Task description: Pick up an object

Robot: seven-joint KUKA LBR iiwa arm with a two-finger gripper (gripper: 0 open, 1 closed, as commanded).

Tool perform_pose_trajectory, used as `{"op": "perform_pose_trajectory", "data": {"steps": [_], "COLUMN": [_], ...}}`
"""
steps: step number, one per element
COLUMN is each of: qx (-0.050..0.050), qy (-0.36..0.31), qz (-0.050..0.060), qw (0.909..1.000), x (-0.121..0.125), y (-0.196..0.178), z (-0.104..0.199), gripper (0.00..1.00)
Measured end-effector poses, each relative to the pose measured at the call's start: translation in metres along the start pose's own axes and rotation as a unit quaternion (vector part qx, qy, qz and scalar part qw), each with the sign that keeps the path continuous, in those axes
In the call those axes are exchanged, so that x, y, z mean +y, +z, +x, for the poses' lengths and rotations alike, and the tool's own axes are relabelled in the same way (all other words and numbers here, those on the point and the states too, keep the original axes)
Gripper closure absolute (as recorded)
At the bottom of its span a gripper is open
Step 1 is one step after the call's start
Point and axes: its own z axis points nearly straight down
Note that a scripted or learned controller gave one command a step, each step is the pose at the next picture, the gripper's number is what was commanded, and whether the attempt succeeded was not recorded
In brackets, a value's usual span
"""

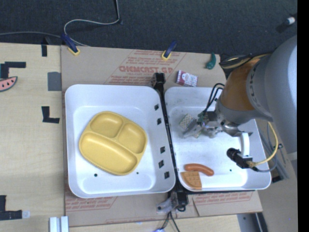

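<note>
Grey arm with its orange band reaches in from your right, carrying the gripper (pixel 193 128) low into the right bin (pixel 251 180), beside a small crumpled greyish object (pixel 186 121) near the divider; whether the jaws are spread or closed cannot be told at this size. Other candidates, a toy sausage (pixel 199 168) and a waffle-like piece (pixel 191 180), lie at the near edge, well apart from the gripper. The yellow divided tray (pixel 113 141) sits alone in the left bin (pixel 77 98), presumably out of this reach.
</note>
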Motion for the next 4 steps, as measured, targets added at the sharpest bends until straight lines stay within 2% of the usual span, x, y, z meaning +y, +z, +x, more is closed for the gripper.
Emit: {"op": "perform_pose_trajectory", "data": {"steps": [1, 2, 3, 4], "qx": [0.000, 0.000, 0.000, 0.000], "qy": [-0.001, 0.000, 0.000, -0.001], "qz": [0.000, 0.001, 0.000, 0.000], "qw": [1.0000, 1.0000, 1.0000, 1.0000], "x": [0.063, -0.004, -0.052, 0.014], "y": [0.001, 0.000, 0.000, 0.000], "z": [0.014, 0.018, 0.009, 0.020], "gripper": [0.00, 0.00, 0.00, 0.00]}}
